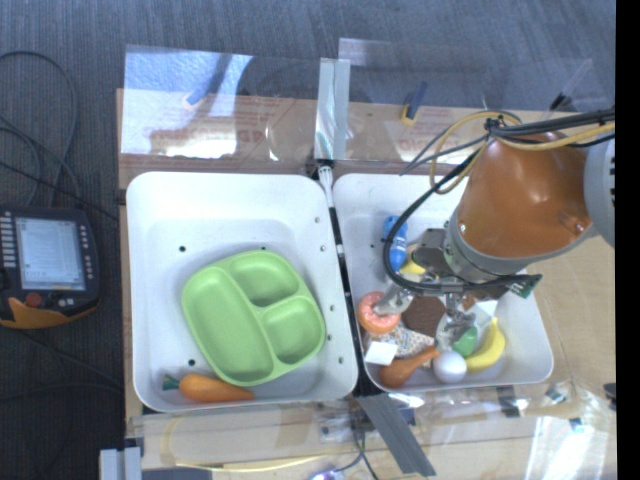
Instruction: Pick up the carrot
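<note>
Carrot (213, 389) lies flat along the left bin's (150, 268) front wall, long axis left-right, green stem end left, tip right, just below the green tray (255, 314). Gripper (457, 320) is well apart, down in the right bin (540, 353) over the toy food; finger state — can't tell.

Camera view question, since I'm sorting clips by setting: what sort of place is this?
Probably a robotics lab bench, not a kitchen. A grey and orange arm hangs over two white bins, the food in them looks like toys, such as the carrot and banana, and a control pendant lies alongside.
</note>
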